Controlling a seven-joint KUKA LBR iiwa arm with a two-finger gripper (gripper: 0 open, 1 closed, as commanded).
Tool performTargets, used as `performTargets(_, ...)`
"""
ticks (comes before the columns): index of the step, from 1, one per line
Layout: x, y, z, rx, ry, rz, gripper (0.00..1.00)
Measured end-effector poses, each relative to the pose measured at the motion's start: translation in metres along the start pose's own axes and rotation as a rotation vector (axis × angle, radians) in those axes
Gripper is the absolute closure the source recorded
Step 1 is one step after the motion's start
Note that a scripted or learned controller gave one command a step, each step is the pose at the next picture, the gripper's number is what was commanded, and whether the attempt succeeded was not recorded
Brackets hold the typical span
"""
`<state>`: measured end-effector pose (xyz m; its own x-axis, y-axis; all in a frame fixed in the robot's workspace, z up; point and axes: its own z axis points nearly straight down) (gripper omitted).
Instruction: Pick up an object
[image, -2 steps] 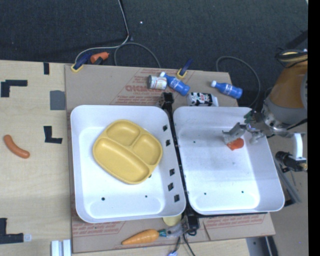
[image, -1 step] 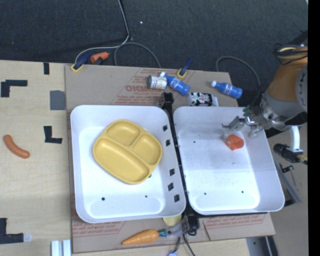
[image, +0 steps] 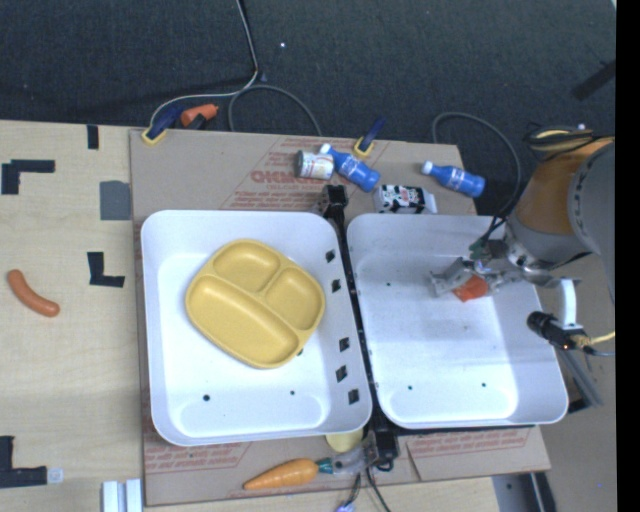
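camera view | gripper (image: 462, 281) low in the right bin (image: 440, 395), upper right part; fingers closed about a small orange-red object (image: 470, 290), which sits between the tips | arm (image: 560, 205) enters from the right | left bin (image: 240, 415) holds a yellow divided plate (image: 255, 300) | carrot (image: 280, 475) lies below the bins
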<state>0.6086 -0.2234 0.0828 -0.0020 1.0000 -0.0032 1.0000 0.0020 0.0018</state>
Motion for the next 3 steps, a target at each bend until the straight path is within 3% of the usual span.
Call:
performTargets(1,0.0,-0.087,-0.051,0.008,0.004,0.004,0.0)
performTargets(2,0.02,-0.016,-0.001,0.0,0.002,-0.003,0.0)
performTargets(3,0.075,0.059,-0.004,-0.006,0.001,-0.006,0.0)
